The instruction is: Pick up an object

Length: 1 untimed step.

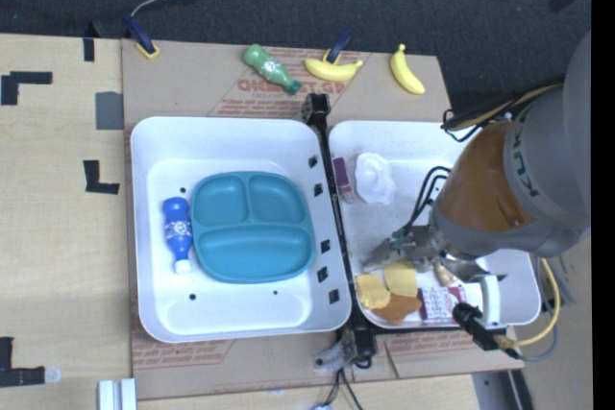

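Over the right bin (500, 144), the arm (524, 178) crowds the near right corner, so the free room is up by the far wall.

Left bin (154, 206) holds a big teal divided plate (253, 228) with a blue bottle (177, 234) just beside it. The gripper (408, 243) hangs right above the yellow and orange food pieces (389, 293), next to a red-and-white packet (440, 302); a clear wrapper (374, 178) sits further back. Can't tell how far the fingers are spread or whether they've got anything.
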{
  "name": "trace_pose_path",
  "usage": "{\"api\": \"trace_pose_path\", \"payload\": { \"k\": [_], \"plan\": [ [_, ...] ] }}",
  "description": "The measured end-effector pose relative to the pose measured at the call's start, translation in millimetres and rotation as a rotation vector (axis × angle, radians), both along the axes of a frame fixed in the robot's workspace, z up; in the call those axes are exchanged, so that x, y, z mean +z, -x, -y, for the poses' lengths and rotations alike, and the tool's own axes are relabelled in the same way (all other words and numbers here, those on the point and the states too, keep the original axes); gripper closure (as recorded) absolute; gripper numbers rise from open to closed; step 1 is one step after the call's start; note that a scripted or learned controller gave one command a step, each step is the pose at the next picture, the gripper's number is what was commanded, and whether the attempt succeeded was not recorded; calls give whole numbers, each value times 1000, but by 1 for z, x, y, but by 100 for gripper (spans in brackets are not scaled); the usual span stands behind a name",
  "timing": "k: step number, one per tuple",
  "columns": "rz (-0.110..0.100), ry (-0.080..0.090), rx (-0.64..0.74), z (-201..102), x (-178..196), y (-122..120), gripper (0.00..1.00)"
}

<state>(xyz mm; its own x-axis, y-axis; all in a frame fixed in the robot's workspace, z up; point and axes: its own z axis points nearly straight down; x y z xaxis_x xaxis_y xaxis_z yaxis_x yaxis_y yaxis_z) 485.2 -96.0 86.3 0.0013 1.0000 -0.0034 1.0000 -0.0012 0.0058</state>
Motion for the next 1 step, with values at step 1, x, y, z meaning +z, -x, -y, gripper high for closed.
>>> {"api": "trace_pose_path", "payload": {
  "k": [1],
  "plan": [
    [0,0,0,0,10,0,100]
  ]
}}
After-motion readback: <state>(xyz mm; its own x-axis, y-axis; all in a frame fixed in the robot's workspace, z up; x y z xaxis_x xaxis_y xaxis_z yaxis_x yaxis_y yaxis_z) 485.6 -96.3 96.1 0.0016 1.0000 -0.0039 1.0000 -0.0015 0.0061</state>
